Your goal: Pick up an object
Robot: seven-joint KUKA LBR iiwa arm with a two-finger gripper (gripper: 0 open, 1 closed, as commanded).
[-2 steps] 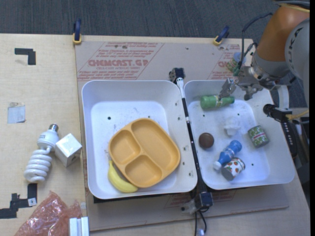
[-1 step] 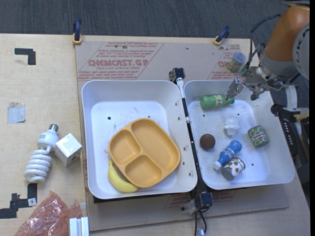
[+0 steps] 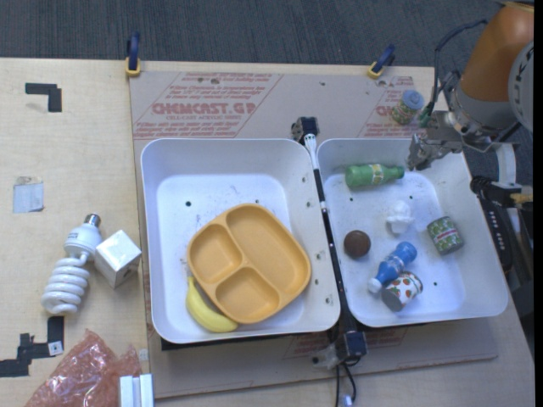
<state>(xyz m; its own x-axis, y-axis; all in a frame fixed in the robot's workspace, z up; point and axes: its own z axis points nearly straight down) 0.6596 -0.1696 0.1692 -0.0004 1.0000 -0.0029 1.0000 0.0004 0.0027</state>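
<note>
Bench carries two white bins; tool [image 3: 420,155] sits at right bin's [image 3: 484,308] far edge beside green bottle [image 3: 372,175]. Grip state unclear, can't tell. Nothing lifted, pick not done.

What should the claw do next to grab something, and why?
Probably dip a little lower and slide toward the green bottle. The claw hangs over the right bin's far corner, just beside the bottle's cap end, so that's the nearest thing. The bottle lies on its side with bare floor around it, away from the brown ball.
</note>
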